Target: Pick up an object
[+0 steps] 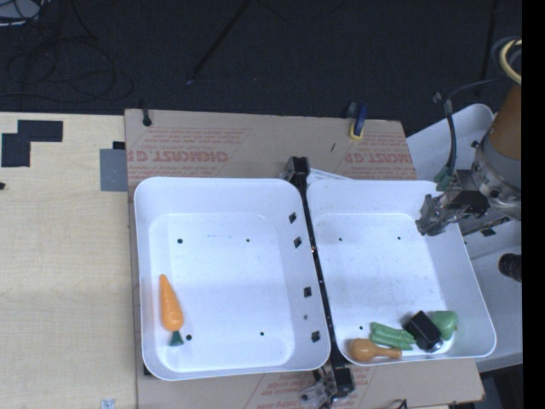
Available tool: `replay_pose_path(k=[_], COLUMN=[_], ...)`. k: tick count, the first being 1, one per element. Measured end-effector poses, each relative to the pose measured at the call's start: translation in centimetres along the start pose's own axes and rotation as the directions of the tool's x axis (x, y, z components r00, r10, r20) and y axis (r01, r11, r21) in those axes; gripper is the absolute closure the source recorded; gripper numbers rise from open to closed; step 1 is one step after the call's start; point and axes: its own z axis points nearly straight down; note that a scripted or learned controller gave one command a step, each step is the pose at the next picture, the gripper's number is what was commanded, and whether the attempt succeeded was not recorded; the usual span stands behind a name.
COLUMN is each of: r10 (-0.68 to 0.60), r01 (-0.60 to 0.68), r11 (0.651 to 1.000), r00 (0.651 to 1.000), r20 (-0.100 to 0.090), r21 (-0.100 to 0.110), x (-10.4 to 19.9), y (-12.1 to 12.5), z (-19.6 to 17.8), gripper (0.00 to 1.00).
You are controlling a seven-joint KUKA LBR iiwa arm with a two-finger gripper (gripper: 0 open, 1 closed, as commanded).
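Observation:
An orange carrot (170,304) with a green stem lies near the front left corner of the left bin (217,196). In the front right corner of the right bin (383,198) sit a tan pear-shaped piece (371,350), a green pod (392,336), a black block (423,330) and a light green piece (445,320), all crowded together. My gripper (433,216) hangs over the right bin's far right rim, well behind that cluster. Nothing shows between its fingers.
The bins rest on a cardboard sheet (255,147) on a pale wooden bench (60,271). A black clip strip (308,262) joins the bins. A blue and yellow clamp (357,121) holds the cardboard's back edge. Cables run at the back.

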Motion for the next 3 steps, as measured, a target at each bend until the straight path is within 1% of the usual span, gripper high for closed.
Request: replay_pose_path(k=[1, 2, 3], r10=[0.004, 0.007, -0.002], r01=[-0.004, -0.007, 0.002], r11=[1.0, 1.0, 1.0], r00=[1.0, 1.0, 1.0], r20=[0.003, 0.006, -0.002], r21=[-0.008, -0.013, -0.002], x=[-4.6, -9.8, -5.8], y=[-1.9, -5.4, -2.8], z=[-1.0, -5.3, 4.0], gripper=[1.0, 1.0, 1.0])
